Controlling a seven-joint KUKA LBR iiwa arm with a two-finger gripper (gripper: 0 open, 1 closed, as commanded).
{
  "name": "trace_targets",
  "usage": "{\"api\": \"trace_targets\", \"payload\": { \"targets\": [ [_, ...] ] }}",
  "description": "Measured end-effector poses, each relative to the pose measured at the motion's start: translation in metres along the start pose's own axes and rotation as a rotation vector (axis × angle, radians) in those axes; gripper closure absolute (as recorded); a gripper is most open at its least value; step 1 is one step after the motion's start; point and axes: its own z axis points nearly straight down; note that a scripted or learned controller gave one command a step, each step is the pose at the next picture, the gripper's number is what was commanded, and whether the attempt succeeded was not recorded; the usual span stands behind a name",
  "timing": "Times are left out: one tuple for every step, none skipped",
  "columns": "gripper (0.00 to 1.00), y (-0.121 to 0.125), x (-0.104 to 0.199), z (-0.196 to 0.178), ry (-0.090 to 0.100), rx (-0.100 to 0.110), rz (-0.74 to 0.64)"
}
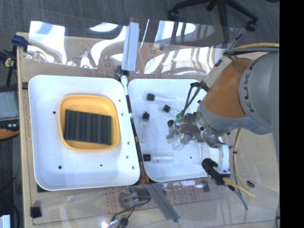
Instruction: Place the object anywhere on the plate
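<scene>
Gripper (pixel 174 133) low over right bin (pixel 156 172) (yellow plate (pixel 88 104) in left bin (pixel 42 127))

The arm (pixel 237 99) reaches leftward, its end effector (pixel 175 133) pointing down.

Two shallow white bins, left (pixel 42 170) and right (pixel 156 172), are set touching side by side on the bench (pixel 71 208).

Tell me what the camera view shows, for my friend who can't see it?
A grey and orange robot arm reaches from the right, its gripper low over the right white bin, where small clear vials with black caps lie scattered. The left white bin holds a yellow plate with a dark ribbed centre.
</scene>
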Motion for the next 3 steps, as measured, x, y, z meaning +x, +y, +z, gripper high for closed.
{"api": "trace_targets", "payload": {
  "targets": [
    [1.0, -0.01, 0.052, 0.015, 0.002, 0.002, -0.253],
    [1.0, 0.029, 0.127, 0.015, 0.001, 0.001, -0.412],
    [0.0, 0.029, 0.127, 0.015, 0.001, 0.001, -0.411]
  ]
}}
